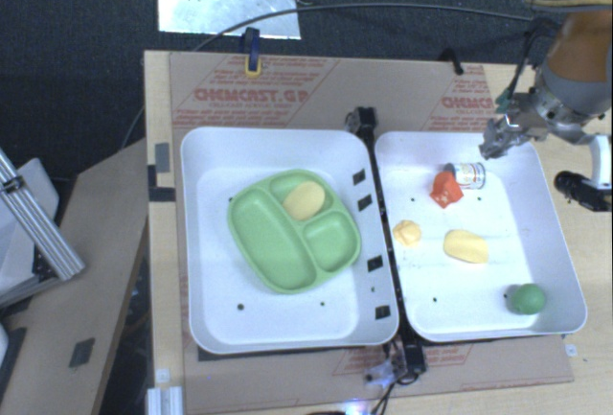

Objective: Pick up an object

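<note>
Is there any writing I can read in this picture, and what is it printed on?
"CHEMCAST GP": red print on the brown board under the bins, left side.
"CHEMCAST": again at the board's right, partly cut off by the gripper.
The small bottle has a label too blurred to read.

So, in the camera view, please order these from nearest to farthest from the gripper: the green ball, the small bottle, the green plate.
From the gripper:
1. Small bottle, right bin, top, just below it.
2. Green ball, right bin, lower right corner.
3. Green plate, left bin.
</note>
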`<state>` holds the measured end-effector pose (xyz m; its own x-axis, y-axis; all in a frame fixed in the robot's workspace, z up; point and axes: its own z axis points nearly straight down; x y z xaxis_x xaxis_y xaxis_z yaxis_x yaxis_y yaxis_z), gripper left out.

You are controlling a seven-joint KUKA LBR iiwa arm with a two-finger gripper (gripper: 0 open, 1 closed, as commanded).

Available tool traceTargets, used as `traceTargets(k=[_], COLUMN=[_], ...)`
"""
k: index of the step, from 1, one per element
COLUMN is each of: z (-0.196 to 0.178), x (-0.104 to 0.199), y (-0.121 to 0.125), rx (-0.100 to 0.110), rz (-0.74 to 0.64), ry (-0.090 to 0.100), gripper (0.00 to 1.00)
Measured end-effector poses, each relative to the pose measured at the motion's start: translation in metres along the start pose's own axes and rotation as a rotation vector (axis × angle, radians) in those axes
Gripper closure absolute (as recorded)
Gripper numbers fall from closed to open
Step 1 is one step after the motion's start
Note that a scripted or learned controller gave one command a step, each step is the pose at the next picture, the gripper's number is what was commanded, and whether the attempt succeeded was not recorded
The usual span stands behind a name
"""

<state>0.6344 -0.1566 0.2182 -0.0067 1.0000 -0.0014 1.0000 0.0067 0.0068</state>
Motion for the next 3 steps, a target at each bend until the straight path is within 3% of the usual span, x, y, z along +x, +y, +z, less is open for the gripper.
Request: traceTargets(k=[1, 3], z=[-0.040, -0.040], x=[0.000, 0.101], y=[0.002, -0.014], rx=[0.000, 0.005], rz=[0.000, -0.002], ry=[0.000, 0.002], gripper=[1.00, 1.00])
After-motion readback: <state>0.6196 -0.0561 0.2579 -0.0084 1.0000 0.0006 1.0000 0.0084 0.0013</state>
